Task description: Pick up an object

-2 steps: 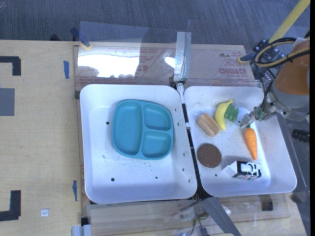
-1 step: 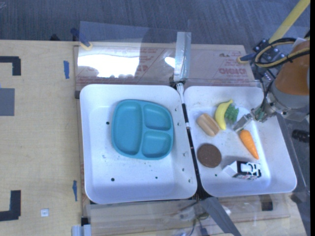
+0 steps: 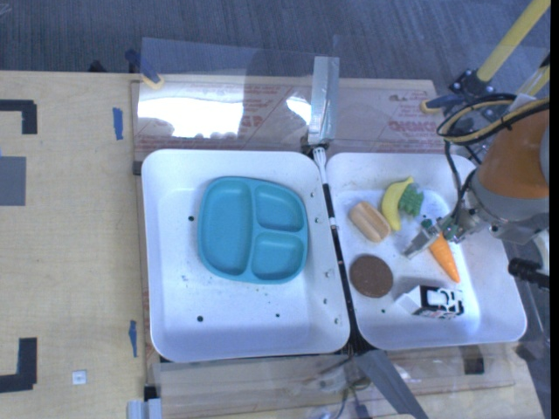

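From my remote seat the gripper [image 3: 425, 236] sat low in the right bin [image 3: 502, 321], fingers spread around nothing, tips just left of the toy carrot [image 3: 445, 258], which looked light, hard and slick, so I'd have pinched across its thick orange middle.

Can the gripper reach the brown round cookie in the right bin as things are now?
Probably yes. The cookie lies flat with open space above it, apart from the hot dog bun and the carrot; the gripper is nearby.
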